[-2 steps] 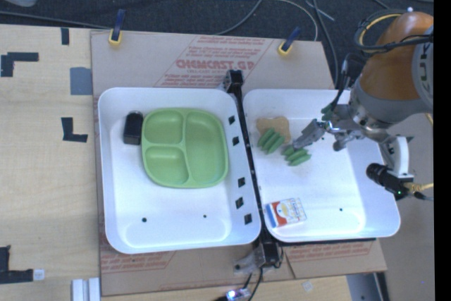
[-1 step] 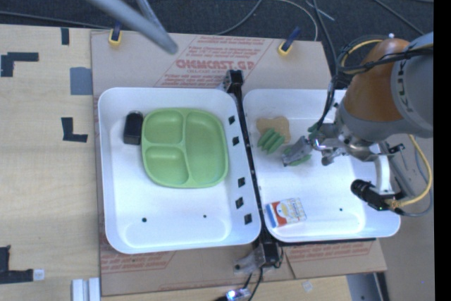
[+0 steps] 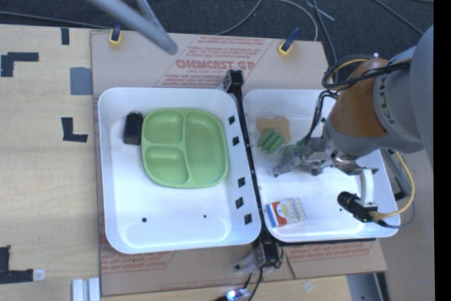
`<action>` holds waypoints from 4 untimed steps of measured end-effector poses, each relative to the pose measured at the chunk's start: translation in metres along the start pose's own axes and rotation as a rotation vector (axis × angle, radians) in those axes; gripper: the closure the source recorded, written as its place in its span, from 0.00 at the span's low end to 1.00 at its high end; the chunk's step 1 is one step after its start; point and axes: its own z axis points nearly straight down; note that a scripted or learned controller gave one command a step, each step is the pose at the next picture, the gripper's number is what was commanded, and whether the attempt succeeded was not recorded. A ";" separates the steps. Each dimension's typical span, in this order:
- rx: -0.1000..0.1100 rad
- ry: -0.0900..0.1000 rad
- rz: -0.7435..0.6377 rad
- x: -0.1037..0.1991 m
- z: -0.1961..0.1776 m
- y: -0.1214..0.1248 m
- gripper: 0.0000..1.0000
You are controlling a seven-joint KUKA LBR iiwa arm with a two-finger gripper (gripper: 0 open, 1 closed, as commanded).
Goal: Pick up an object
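My fingers sit low in the right bin, splayed a little apart with nothing between them that I can make out; they point toward the green ridged object, which lies just beyond their tips, close but not gripped. Counting what I can reach: there are two white bins side by side, and the right one carries three loose things, namely that green piece, a tan flat piece touching it on the far side, and one small white carton with red and blue print near the front wall. The left bin carries two things: one pale green divided plate with three compartments, and one small black block just beside the plate's left edge. A black divider strip runs where the two bins meet. Both bins rest on a sheet of brown cardboard, held by two yellow clamps at its far edge, on a light wood counter marked with dark tape pieces. Beyond the counter the floor is dark carpet with loose cables across it. The cardboard bears red printing that I read as "CHEMCAST GP"; the smaller lines around it and the carton's print are too blurred for me to read.
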 end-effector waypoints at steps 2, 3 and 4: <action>-0.008 0.000 0.000 0.006 -0.056 -0.004 1.00; -0.010 -0.001 0.000 0.005 -0.100 0.001 1.00; -0.011 -0.001 -0.001 0.005 -0.153 0.002 1.00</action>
